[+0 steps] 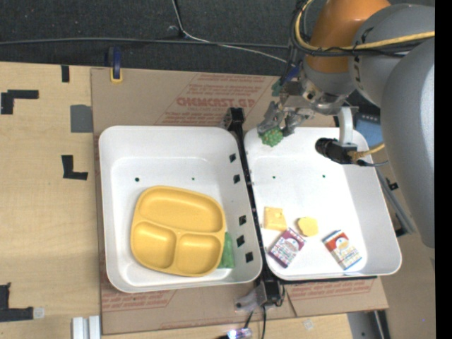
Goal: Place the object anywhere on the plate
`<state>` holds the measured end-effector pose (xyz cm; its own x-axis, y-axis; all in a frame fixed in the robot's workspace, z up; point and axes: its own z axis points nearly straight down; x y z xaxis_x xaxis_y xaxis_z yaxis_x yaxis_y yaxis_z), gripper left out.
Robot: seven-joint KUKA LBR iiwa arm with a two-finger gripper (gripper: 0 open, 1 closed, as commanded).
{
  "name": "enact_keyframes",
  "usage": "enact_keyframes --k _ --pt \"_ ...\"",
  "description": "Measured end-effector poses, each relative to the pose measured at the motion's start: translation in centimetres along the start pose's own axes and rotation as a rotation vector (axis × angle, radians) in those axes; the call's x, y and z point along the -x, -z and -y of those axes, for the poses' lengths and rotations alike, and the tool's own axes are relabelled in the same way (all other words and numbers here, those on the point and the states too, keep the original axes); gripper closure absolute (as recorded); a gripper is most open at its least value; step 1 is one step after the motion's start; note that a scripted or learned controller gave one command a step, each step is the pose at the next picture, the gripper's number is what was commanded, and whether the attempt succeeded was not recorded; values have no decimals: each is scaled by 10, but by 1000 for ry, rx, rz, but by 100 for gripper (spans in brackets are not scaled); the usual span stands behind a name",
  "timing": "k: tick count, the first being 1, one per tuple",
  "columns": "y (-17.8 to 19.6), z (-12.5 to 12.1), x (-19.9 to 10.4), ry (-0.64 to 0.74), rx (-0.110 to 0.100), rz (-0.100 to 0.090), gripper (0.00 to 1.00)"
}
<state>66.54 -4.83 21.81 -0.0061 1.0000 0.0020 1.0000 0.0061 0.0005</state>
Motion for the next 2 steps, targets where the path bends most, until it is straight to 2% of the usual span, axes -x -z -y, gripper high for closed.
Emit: enact_keyframes --k 1,2 --pt "10 8 -57 0 -2 1 100" --pt "-1 13 -105 -1 -3 1 100"
